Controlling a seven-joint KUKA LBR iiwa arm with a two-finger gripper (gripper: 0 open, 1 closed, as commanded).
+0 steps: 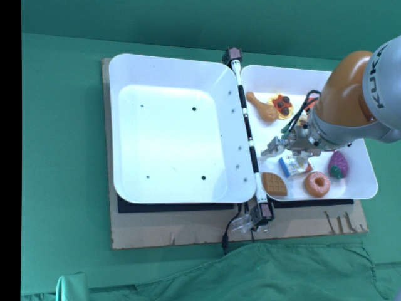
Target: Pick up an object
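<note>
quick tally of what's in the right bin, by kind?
Right bin, what I can make out:
drumstick: 1
pizza slice: 1
waffle: 1
donut: 1
purple berry: 1
small blue-and-white packet: 1
Total: 6. The arm may hide more.

Green-covered bench (62, 168); cardboard sheet (175, 231) on it, under two white bins (175, 64).
</note>
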